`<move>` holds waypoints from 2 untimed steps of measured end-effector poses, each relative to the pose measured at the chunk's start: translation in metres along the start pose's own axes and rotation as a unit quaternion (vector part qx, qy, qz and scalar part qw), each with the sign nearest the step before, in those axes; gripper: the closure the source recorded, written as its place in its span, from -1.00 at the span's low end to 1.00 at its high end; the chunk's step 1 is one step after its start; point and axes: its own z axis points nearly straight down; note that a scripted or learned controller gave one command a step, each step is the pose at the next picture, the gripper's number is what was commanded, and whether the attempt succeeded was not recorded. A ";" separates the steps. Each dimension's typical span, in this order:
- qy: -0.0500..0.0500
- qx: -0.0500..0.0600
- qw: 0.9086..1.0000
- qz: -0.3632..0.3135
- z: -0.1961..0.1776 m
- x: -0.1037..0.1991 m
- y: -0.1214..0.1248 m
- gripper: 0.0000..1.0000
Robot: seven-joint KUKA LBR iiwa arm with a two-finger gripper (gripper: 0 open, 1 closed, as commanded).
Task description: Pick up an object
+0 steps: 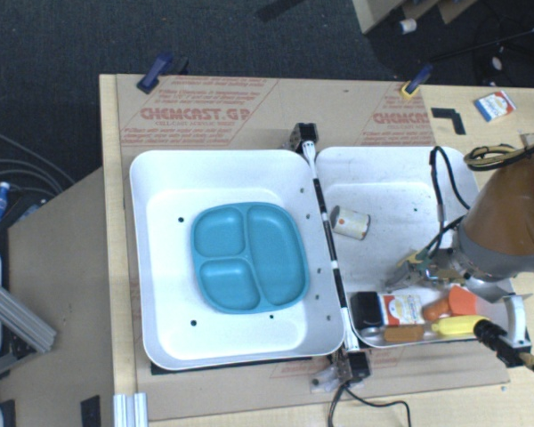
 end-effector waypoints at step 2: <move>0.000 -0.001 1.000 0.001 -0.010 0.000 0.000 -1.00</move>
